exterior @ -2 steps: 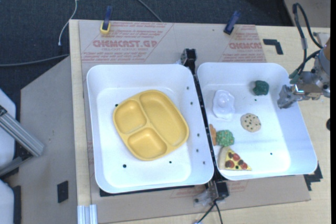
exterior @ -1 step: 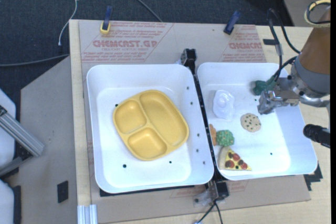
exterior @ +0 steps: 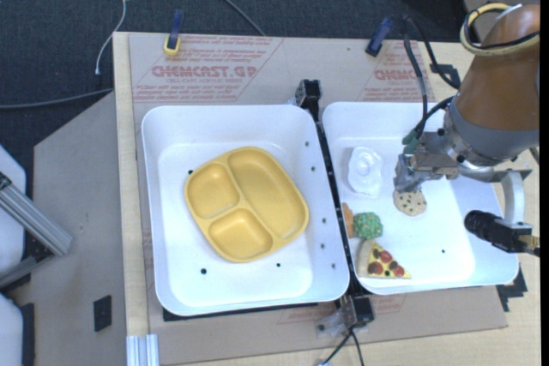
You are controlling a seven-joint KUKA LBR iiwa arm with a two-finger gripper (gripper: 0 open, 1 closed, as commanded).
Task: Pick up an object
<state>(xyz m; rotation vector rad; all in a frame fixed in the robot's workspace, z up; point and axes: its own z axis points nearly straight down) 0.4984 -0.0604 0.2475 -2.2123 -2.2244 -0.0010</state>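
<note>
Camera view, tool (exterior: 410, 184) in right bin (exterior: 446, 266), just above cookie (exterior: 411, 202), tool state I cannot tell, pizza slice (exterior: 383, 261) at 6 o'clock, yellow tray (exterior: 246, 203) in left bin (exterior: 171, 270).

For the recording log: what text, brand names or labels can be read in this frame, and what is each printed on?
"CHEMCAST GP": red print on the brown sheet behind the left bin.
The same red print behind the right bin: partly hidden by cables, not readable in full.
Smaller red lines around both: too small to read.
</note>
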